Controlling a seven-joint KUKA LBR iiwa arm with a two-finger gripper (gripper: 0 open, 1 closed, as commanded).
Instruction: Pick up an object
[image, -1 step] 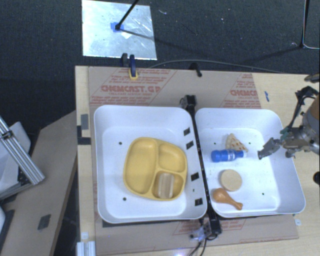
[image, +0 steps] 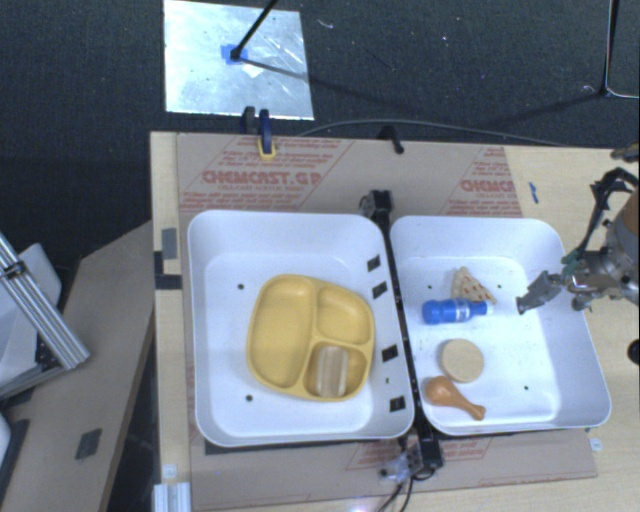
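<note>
Objects for the picking lie together in the right bin (image: 575, 400): a blue bottle (image: 455, 311) on its side near the middle, a tan wedge (image: 472, 286) just above it, a round beige disc (image: 462, 360) below it, and an orange drumstick-shaped toy (image: 453, 393) near the front wall. My claw (image: 532, 293) hangs at the right side of that bin, above the floor and apart from every item, the bottle being the nearest to it. Whether my claw is spread or pressed together I cannot tell from this slanted look; I see only a dark tip and the metal wrist behind it, and nothing is pinched there. The left bin (image: 220, 250) bears a yellow divided plate (image: 290, 330) with a pale clear cup (image: 327, 370) lying in its lower compartment, well apart from my reach for now. Trouble, as I judge it, could come from the crowding: the wedge sits close to the bottle's cap end, so a descent slightly off line may nudge both and grip neither. The bottle is round and lies flat, so it may roll away under a glancing touch. The disc is low and may offer little to close on, and the bin's right wall stands close to my wrist, which could foul a steep approach.
</note>
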